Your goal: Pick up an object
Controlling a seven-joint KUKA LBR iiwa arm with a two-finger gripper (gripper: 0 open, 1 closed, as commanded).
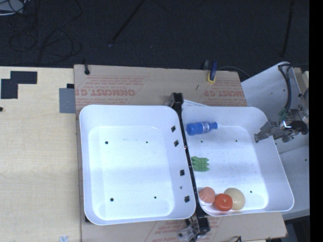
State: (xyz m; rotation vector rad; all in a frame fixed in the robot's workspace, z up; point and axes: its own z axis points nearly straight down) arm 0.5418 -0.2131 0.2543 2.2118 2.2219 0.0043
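We saw the left bin bare beside the right bin, which held a blue bottle, green piece and three round things clustered at its near edge; our gripper hung at its right rim, fingers' state unclear, nothing blocking

In the right bin you have a blue bottle lying on its side near the far-left corner, a green toy by the left wall, and a pink piece, red cap and beige round clustered at the near edge.
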